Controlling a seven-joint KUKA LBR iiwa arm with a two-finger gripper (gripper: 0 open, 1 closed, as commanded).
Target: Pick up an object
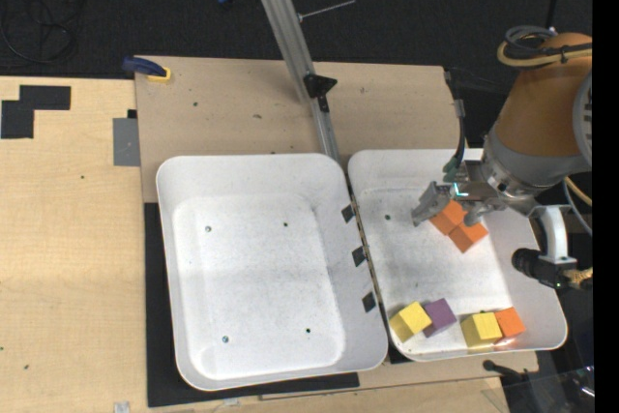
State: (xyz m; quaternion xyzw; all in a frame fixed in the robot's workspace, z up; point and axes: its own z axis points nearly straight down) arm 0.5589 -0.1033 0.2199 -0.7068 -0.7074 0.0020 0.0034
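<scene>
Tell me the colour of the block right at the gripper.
Orange block, seen in the camera view, at the gripper in the right bin.

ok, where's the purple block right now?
The purple block lies in the right bin, near its front edge, touching a yellow block on its left, with another yellow block further right.

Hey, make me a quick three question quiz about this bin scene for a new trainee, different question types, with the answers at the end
1. True or false: the blocks lie in the left bin.
2. Which colour of block is nearest the gripper? A purple, B orange, C yellow.
3. How many blocks lie along the right bin's near edge?

Key:
1. False; they are in the right bin.
2. B, the orange block.
3. Four: yellow block, purple block, second yellow block, small orange block.
</scene>
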